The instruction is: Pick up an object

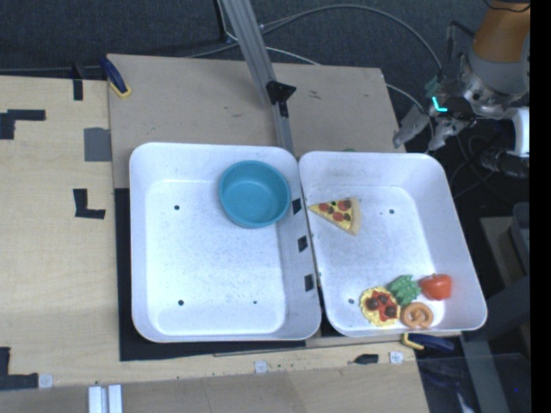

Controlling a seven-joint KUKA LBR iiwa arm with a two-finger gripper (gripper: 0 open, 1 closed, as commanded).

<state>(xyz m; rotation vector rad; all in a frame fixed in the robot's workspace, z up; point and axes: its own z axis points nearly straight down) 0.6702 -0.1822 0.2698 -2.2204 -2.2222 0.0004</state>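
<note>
**Arm parked off the bins, nothing picked yet**

The desk (215, 93) carries 2 shallow white bins side by side. The left bin (198, 282) holds 1 thing, a blue bowl (254, 194), sitting upright near its upper right corner, close to the wall shared with the neighbour. The right bin (405, 231) holds the smaller pieces: a toy pizza slice (337, 213) lying flat near its upper left, well apart from a cluster in the lower right corner, where a small round pizza (379, 306), a green leafy piece (403, 287), a red tomato (436, 286) and an orange ring (417, 316) sit touching or just beside one another.

The arm (499, 37) hangs above the desk's upper right, outside the right bin's far corner. Its pincer (422, 134) points down and to the left, fingers spread, with nothing between them.

The step in hand looks like choosing a target and approaching. The pizza slice seems the cleanest pick among the small items: it lies alone with bare floor all round, so the fingers could drop on either side without nudging anything. The corner cluster is riskier, since the bin walls and crowded neighbours leave little room. The bowl would likely need a rim pinch, 1 finger inside and 1 outside.
</note>
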